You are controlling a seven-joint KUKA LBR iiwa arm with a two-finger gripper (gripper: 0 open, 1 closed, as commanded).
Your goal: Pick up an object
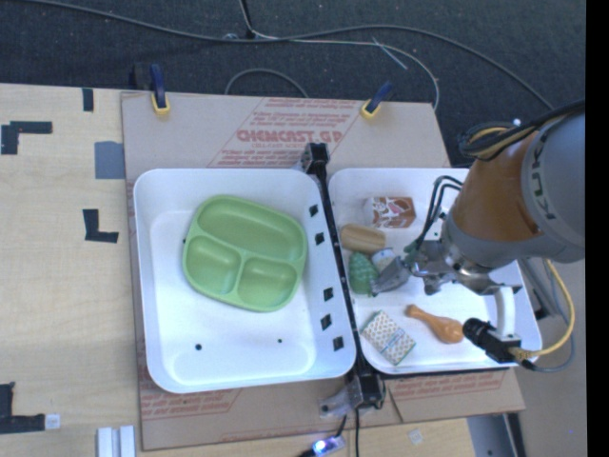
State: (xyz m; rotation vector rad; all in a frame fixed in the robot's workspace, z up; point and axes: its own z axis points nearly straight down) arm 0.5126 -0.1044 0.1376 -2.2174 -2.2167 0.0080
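I hold the pincer (392, 276) low in the right bin (433, 175), near its left wall, just beside the green object (362, 272); whether it is apart or together I cannot tell. I'd centre over the object before squeezing.

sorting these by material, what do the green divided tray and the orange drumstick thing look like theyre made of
The green divided tray looks like moulded plastic: one even pale green, rounded corners, soft sheen, smooth pressed compartments. The orange drumstick-shaped toy in the right bin also looks like plastic, or possibly rubber: uniform orange-tan colour, smooth rounded form. It is too small here to tell hard from soft.
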